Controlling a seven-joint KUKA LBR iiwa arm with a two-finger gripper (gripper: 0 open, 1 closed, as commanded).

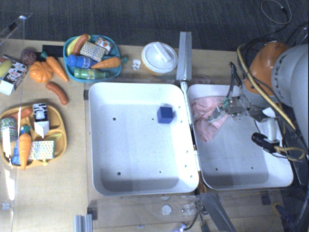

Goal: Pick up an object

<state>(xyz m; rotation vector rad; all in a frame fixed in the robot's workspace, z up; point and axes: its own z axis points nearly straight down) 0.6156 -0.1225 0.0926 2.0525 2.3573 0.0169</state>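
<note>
Gripper [223,111] sits low in the right bin [241,178], at the edge of a pink cloth [208,116] that lies bunched against that bin's left wall. Whether it is spread or closed cannot be told from this view: its tip is small, dark and tangled with cables and bracket parts, and it merges with the cloth's folds. It looks to be touching the cloth, yet no fold can be seen clearly pinched, so a hold cannot be claimed.

Two things are within reach as candidates for the pick: the pink cloth under the tool, and a small blue cube [165,114] standing alone in the left bin [125,178], well apart from the arm.

Several things could spoil the attempt. Soft fabric may slide out if only a thin fold is caught, and the cloth could then drop back as the arm rises. Because the cloth lies hard against the wall between the bins, a closing motion might scrape the wall or snag the rim rather than gather material. Loose cables hanging near the wrist could also drag across the bin.

Much of the arm is cut off at the right, and its grey body covers part of the right bin's far corner.
</note>
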